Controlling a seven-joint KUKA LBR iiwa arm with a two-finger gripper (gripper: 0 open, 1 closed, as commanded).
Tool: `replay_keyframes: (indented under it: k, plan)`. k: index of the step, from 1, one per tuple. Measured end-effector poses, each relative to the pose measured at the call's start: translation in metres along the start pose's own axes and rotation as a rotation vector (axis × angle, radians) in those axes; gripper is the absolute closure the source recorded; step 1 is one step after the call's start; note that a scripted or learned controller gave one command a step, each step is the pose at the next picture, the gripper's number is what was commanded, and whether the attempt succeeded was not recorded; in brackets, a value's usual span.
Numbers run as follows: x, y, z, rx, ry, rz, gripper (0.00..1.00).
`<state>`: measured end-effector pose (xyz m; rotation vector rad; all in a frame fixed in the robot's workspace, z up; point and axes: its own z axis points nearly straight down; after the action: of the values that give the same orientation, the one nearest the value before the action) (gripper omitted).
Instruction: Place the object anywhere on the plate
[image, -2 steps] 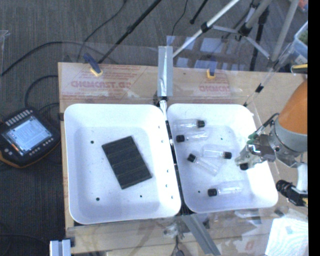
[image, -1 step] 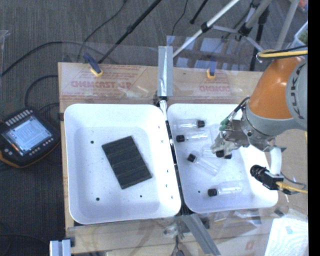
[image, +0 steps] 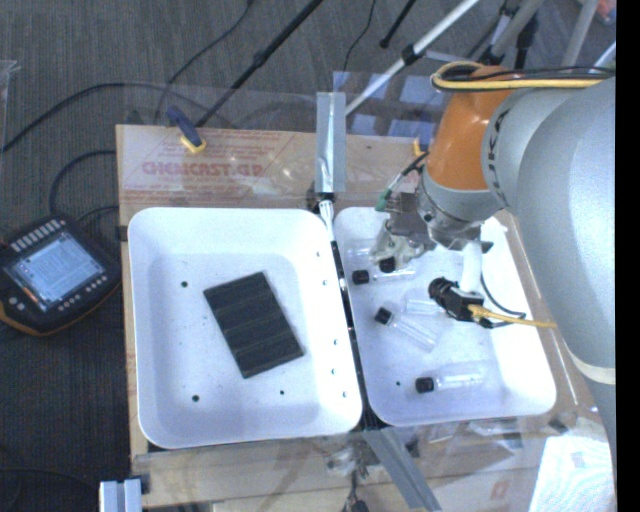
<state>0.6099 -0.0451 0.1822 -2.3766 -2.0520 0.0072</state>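
From my seat I see the gripper (image: 400, 245) low over the far-left part of the right bin (image: 520, 395), among several clear vials with black caps; one capped vial (image: 450, 381) lies near the bin's near edge, another (image: 412, 322) in the middle, and a small black cap (image: 360, 277) sits just beside the gripper. I cannot tell how the gripper is set, nor whether anything is in it. The dark ribbed plate (image: 254, 323) lies flat in the left bin (image: 150, 400), bare on top, well apart from the arm. I judge this the picking step, not yet the carry. Next I'd want a sure hold on one vial, a lift above the divider between the bins, then a move left over the plate.
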Motion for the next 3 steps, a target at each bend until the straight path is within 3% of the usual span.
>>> replay_keyframes:
  k: [1, 2, 3]
  plan:
    - [0.07, -0.113, 0.0, 0.001, 0.001, -0.186, 1.0]
    - [0.126, -0.081, -0.056, -0.002, 0.0, -0.468, 1.0]
    - [0.199, 0.007, -0.185, -0.005, -0.002, -0.624, 1.0]
